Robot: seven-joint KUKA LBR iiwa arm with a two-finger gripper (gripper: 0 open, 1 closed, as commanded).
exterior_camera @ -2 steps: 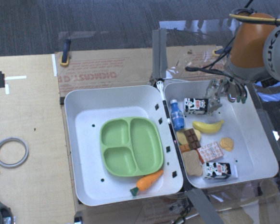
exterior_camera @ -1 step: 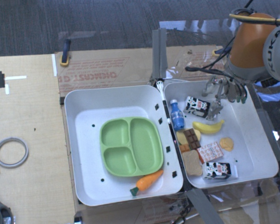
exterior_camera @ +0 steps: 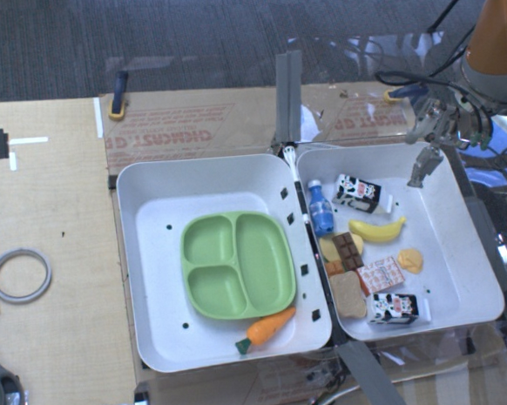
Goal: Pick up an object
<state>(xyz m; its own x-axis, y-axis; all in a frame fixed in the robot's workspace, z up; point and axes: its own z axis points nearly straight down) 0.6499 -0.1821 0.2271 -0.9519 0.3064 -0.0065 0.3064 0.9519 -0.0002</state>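
Grey tool (exterior_camera: 427,159) open, empty, above right bin (exterior_camera: 467,250).

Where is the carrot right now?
The carrot lies in the left bin, by its near edge toward the right corner, just below the green divided plate and touching its lower right rim.

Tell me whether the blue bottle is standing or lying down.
Lying down: the blue bottle rests lengthwise on the right bin floor by the left wall, white cap toward the back.
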